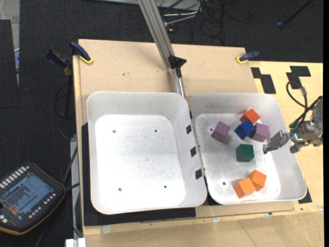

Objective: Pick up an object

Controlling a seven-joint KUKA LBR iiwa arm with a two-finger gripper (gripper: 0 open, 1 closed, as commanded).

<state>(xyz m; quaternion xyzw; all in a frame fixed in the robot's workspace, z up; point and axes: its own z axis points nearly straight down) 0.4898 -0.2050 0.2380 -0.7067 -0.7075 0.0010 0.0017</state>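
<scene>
I reach in from the right, and my gripper (280,142) hangs over the right-hand edge of the right bin (295,181). I cannot tell from up here how it is set, and I see no block caught in it.

The blocks all lie in the right bin. Nearest my gripper is a purple block (261,132), just to its upper left. That one touches a blue block (245,129), and an orange block (251,116) sits just behind the blue one, toward the far wall. A second purple block (221,131) lies apart from that cluster, nearer the middle divider. A green block (245,152) sits below the cluster, near the centre of the bin, well to the left of my gripper. Toward the near wall two more orange blocks (250,183) rest side by side, touching.

The left bin (103,104) sits beside the right one on the wooden bench (133,66).
</scene>
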